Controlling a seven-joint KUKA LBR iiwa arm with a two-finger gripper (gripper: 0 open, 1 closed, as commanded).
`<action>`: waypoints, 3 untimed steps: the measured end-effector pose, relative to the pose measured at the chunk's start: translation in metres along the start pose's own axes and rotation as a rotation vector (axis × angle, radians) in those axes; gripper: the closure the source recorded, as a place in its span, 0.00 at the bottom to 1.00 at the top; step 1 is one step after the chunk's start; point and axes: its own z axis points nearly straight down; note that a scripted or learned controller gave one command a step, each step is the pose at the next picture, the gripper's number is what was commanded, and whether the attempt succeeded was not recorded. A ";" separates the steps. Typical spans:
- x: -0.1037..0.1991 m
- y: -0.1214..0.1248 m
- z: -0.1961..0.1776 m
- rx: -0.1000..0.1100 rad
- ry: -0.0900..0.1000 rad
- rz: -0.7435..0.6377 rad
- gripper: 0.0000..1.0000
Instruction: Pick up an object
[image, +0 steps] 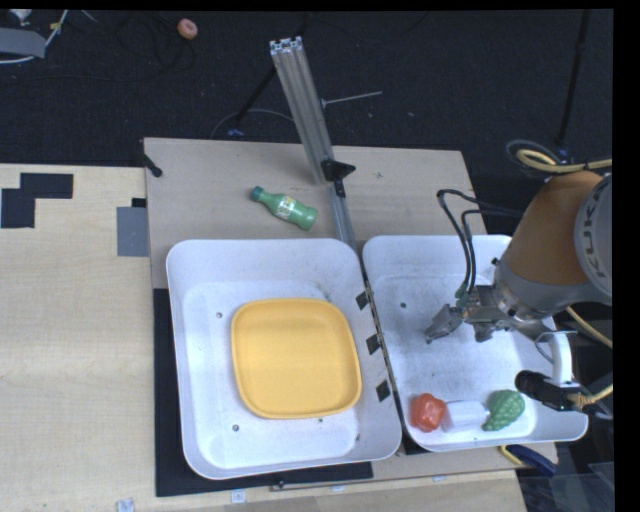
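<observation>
Camera view looks down on two shallow white bins side by side on a pale wooden bench. Within the left bin (190, 300) lies a yellow square plate (296, 357), flat and near the middle. Reaching in from the right, the grey arm with its orange band (548, 235) hangs over the right bin (400, 270), and its gripper (458, 325) sits low above the bin's bare middle; whether the gripper is spread or pressed together cannot be told at this angle, and nothing shows between its tips. Along the near edge of the right bin lie a red object (428, 412), a small white block (464, 414) just beside it, and a green object (504, 410) next to that, all well apart from the gripper. On the bench behind the left bin lies a green bottle (284, 207) on its side, near a slanted metal bar (308, 95).
</observation>
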 end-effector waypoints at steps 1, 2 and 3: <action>-0.002 0.000 -0.012 -0.004 -0.001 0.004 1.00; 0.007 0.000 -0.061 -0.008 -0.001 0.001 1.00; 0.007 0.000 -0.076 -0.005 -0.001 0.002 1.00</action>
